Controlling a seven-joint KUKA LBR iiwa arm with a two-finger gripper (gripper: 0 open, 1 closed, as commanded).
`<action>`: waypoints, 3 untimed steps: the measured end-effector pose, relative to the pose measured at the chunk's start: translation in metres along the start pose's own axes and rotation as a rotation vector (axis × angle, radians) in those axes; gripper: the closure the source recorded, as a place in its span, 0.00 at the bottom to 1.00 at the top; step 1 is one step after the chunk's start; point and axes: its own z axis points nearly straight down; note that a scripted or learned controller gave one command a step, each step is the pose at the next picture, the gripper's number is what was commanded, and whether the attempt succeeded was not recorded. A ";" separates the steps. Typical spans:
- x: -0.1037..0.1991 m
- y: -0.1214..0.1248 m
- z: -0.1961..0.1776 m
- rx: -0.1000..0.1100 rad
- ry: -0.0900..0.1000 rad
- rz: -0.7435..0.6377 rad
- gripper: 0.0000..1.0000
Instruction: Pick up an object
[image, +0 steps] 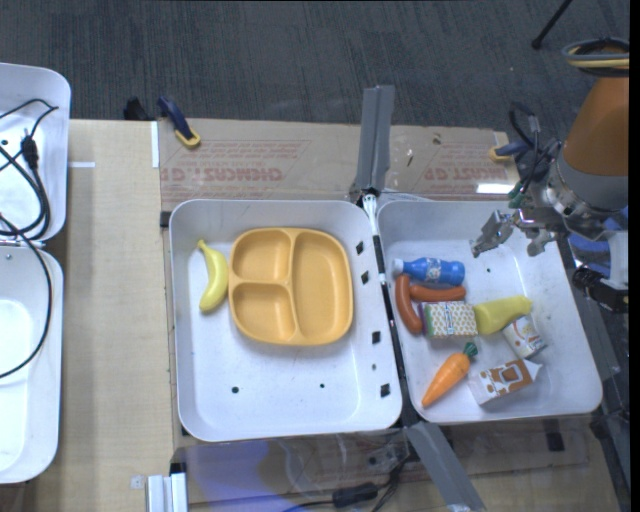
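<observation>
Seven objects lay below and left of the gripper, whose finger state could not be determined: one bottle, two sausages, one box, one carrot, two cartons. No writing was legible on any of them.

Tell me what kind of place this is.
Likely a robotics lab bench for pick tests: a robot arm over two white bins, toy food like a carrot, and loose cables.
</observation>
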 end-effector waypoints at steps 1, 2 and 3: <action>-0.060 -0.009 0.096 -0.002 0.000 -0.039 0.00; -0.055 -0.042 0.119 -0.002 0.000 -0.252 0.00; -0.056 -0.042 0.110 -0.004 -0.001 -0.248 1.00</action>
